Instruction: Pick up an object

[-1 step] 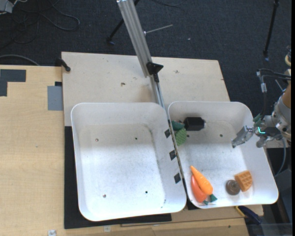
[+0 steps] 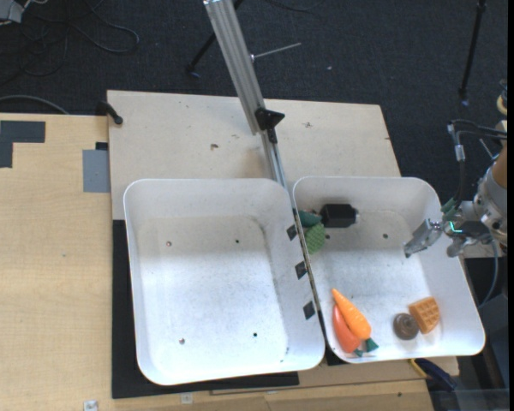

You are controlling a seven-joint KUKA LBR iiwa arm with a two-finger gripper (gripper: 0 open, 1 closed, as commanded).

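Note:
My gripper (image 2: 439, 241) hangs over the right side of the right bin (image 2: 385, 193), by its right rim, open with nothing between its fingers (image 2: 418, 240). Below it, in the bin's near right corner, lie an orange waffle-like piece (image 2: 425, 313) and a small brown round object (image 2: 404, 325). An orange carrot (image 2: 351, 312) rests on a red item (image 2: 342, 333) at the bin's near left. A black object (image 2: 337, 215) and a green item (image 2: 313, 235) sit at the far left, against the divide.
The left bin (image 2: 154, 197) stands beside the right one, their rims meeting in the middle. A slanted metal rail (image 2: 242, 71) runs from the top down to the divide between the bins. Cables hang at the right by the arm (image 2: 494, 187).

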